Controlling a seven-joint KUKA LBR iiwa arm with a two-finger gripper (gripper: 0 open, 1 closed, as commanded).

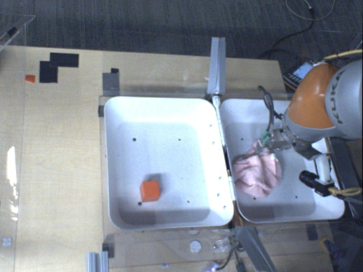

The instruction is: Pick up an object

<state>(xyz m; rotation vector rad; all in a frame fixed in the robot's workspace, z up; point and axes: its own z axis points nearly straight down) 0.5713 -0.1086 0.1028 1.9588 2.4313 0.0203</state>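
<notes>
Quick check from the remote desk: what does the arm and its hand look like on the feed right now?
The arm is grey and rounded, with a wide orange band above the wrist and part of the dark KUKA lettering on the grey shell. A thin dark cable loops beside the wrist. The hand is a small grey metal assembly.

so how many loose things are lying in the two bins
2. An orange block lies near the front of the left bin. A pink cloth lies in the right bin, under the gripper. The arm may hide more there.
</notes>
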